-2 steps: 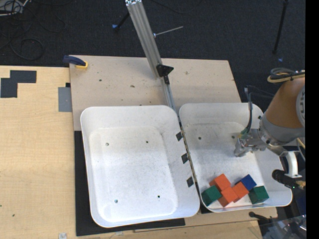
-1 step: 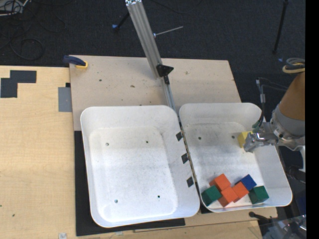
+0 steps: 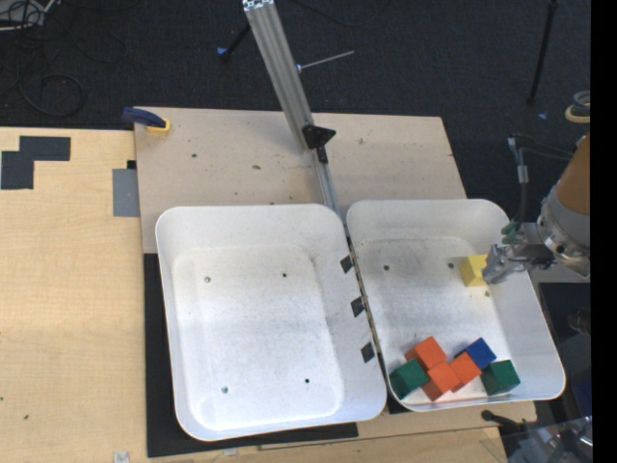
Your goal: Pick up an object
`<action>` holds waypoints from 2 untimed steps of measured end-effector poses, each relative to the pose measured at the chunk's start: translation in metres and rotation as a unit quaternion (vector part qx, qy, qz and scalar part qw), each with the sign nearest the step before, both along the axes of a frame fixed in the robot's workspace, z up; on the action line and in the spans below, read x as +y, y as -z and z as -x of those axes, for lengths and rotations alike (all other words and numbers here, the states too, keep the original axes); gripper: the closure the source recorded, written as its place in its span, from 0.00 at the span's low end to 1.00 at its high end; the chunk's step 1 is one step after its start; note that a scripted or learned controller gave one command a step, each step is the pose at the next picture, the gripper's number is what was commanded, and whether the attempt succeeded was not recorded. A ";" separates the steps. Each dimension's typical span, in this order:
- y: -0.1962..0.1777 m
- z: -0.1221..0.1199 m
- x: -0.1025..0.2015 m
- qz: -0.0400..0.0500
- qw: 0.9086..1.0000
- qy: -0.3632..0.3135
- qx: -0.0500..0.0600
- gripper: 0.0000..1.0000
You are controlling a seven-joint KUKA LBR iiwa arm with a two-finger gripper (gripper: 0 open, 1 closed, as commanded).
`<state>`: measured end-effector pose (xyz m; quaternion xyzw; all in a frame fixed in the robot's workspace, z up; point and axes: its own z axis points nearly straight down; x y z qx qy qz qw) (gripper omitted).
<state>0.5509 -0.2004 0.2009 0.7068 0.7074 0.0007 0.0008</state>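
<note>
Gripper (image 3: 494, 264) sits low at the right rim of the right bin (image 3: 424, 222), metallic grey fingers pointing left toward a yellow block (image 3: 472, 270). Fingertips look touching or just beside the block's right face; can't tell whether the block is between them or how wide they stand, too small and blurred. Yellow block is a small matte cube, lying on the bin floor in the right part of the bin, about mid-depth, well apart from the other blocks.

Cluster in the near right corner of that bin: two orange blocks (image 3: 442, 367), a blue block (image 3: 480, 353), two green blocks (image 3: 409, 377), all boxy, packed touching each other and close to the near wall. Bin floor between the yellow block and the cluster is bare, speckled white plastic with rounded corners and a raised lip.

Left bin (image 3: 193, 230) is the same shallow white tray with a scuffed, speckled floor. Bins meet at a seam with black clips (image 3: 356, 305). They sit on a light wood bench (image 3: 222, 157). A slanted aluminium rail (image 3: 284, 70) runs up behind the seam.

Arm (image 3: 571, 210) enters from the right, grey wrist, orange band above, gripper extended roughly level over the bin's right wall.
</note>
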 end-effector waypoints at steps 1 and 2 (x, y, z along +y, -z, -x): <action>-0.011 0.000 -0.001 0.000 1.000 0.000 0.001 1.00; -0.013 -0.014 0.044 -0.001 1.000 -0.002 0.001 1.00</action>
